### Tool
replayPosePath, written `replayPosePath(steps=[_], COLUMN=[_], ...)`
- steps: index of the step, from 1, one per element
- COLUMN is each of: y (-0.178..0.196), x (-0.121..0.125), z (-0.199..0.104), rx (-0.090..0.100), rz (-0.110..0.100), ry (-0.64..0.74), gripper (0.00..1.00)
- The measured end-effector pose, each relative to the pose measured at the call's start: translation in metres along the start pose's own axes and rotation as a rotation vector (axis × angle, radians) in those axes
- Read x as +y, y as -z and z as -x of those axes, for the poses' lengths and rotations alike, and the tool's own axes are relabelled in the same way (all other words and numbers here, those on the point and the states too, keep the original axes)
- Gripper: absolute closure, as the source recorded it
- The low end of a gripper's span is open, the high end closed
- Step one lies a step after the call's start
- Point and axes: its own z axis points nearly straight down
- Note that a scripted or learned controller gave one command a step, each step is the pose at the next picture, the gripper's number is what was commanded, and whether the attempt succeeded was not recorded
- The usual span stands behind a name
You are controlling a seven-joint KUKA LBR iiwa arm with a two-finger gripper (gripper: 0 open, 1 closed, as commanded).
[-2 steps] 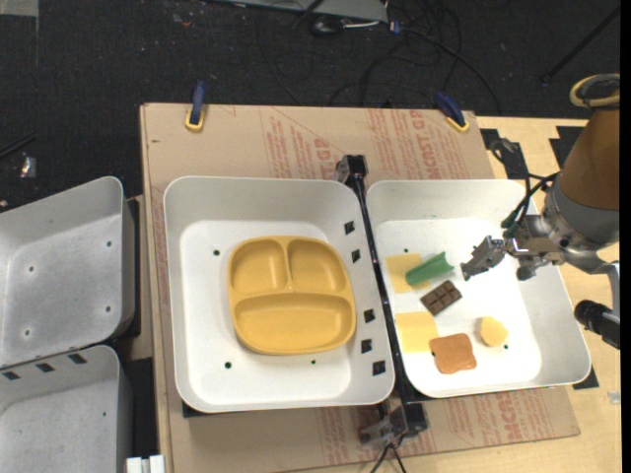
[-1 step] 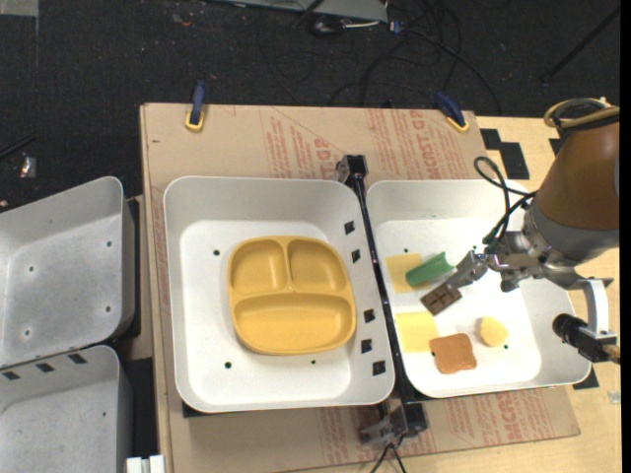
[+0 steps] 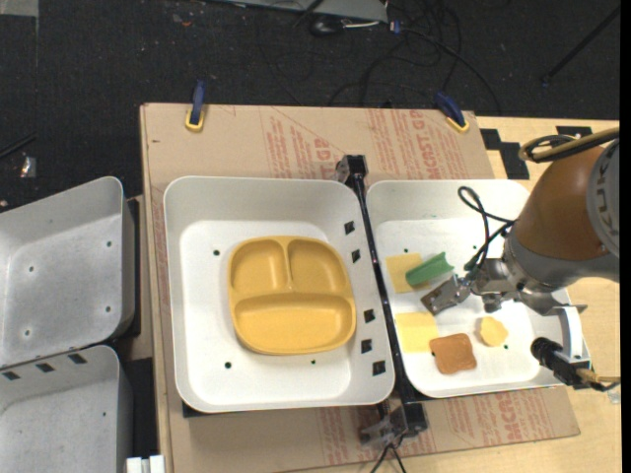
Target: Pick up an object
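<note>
The right bin [image 3: 434, 200] holds several small food pieces. A green piece [image 3: 428, 269] lies partly over a pale yellow square [image 3: 399, 270]. Nearer the front are a larger yellow square [image 3: 415, 330], a brown toast-like piece [image 3: 454, 353] and a small yellow round piece [image 3: 493, 332]. My gripper [image 3: 467, 299] hangs over the middle of this bin, just right of the green piece and above the round piece. It is open, its fingers [image 3: 444, 297] spread with nothing between them.
The left bin [image 3: 192, 264] carries a yellow divided plate [image 3: 292, 295]. A black divider [image 3: 373, 274] runs between the bins. The arm's orange band [image 3: 567, 210] covers the right bin's far right side. Grey trays [image 3: 59, 264] lie off the bench at left.
</note>
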Motion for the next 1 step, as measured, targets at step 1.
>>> replayPosePath(steps=[1], y=[0.0137], x=[0.0015], z=[0.0003], rx=[-0.002], rz=[0.006], ry=[-0.001], gripper=[1.0])
